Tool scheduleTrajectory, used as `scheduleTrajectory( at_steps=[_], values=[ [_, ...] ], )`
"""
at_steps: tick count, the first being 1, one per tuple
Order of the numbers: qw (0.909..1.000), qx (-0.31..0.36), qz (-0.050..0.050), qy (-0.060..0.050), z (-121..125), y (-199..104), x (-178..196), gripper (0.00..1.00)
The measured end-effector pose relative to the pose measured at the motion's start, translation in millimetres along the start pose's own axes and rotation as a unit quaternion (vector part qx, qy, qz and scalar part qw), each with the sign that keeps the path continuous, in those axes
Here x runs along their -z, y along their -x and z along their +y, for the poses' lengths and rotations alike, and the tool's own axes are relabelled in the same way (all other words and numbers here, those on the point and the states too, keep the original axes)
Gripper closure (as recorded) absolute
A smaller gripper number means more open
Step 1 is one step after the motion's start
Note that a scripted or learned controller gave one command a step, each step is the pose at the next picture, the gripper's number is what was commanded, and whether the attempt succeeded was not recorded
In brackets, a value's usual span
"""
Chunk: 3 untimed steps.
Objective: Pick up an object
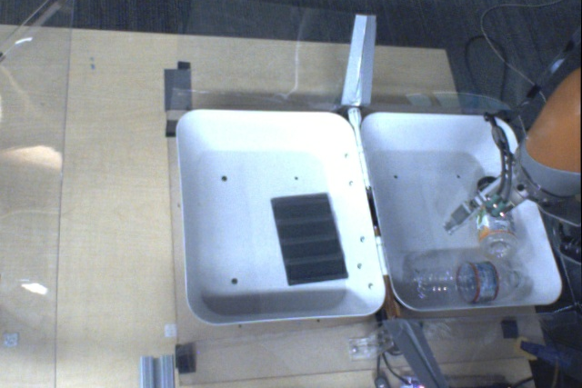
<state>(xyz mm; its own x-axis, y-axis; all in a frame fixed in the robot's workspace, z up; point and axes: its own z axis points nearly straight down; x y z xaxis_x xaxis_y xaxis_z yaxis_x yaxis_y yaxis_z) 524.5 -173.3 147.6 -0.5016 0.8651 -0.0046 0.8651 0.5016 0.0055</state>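
My gripper (pixel 480 208) hangs low over the right side of the right bin (pixel 409 150), reaching in from the right below the arm's orange band (pixel 556 134). Just under and beside it is a small clear object with coloured bits (pixel 497 232); whether the gripper touches it is unclear. A clear plastic bottle with a blue label (pixel 455 280) lies on its side along the right bin's near wall. In the left bin (pixel 218 150) a black ridged rectangular piece (pixel 309 238) lies flat, right of centre.
A grey upright strip (pixel 359 59) stands behind the seam between the two bins. A clear panel covers the wooden bench at the left (pixel 36 195). Cables run at the far right (pixel 523 23).
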Motion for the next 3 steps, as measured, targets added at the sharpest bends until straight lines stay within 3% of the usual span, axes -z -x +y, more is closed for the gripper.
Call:
scheduleTrajectory(
  at_steps=[1,2,3],
  values=[
    [0.9974,-0.072,0.006,0.005,29,37,-49,0.00],
    [0.9941,-0.109,0.000,0.002,55,66,-60,0.00],
    [0.9945,-0.105,-0.003,0.005,59,66,-46,1.00]
  ],
)
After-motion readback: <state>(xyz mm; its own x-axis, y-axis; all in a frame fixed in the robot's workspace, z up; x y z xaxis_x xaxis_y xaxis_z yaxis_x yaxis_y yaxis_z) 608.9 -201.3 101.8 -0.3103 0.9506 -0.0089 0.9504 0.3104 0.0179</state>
